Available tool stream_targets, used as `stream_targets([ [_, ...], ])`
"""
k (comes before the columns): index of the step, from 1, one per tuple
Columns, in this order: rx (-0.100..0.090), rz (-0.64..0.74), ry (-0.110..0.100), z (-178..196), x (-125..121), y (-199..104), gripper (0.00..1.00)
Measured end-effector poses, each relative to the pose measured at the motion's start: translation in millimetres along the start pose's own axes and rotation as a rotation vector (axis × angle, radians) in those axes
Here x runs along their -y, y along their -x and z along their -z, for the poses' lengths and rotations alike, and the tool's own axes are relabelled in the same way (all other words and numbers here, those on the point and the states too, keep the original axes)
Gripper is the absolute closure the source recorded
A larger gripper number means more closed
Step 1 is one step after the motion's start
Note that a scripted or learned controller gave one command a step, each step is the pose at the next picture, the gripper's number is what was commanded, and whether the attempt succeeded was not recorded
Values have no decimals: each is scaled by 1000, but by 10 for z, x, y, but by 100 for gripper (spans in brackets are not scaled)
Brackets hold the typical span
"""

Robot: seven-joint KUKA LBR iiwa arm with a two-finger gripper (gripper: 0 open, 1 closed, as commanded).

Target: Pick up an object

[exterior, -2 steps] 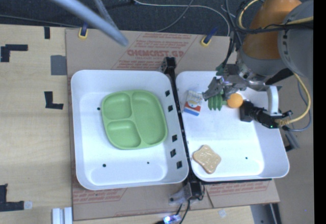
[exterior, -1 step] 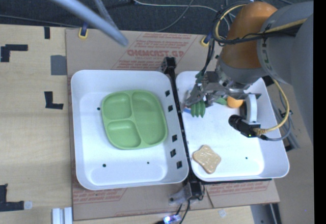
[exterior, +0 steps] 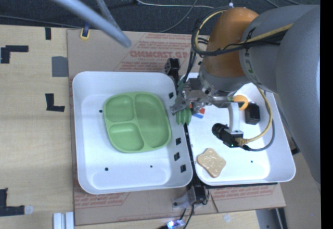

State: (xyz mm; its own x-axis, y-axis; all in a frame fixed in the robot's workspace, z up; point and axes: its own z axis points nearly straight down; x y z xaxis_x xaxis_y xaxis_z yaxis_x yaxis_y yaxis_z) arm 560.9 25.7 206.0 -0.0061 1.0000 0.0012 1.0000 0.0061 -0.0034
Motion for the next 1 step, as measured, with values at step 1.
stream_targets([
  [1,-1,2,2,141,148,-595,100],
])
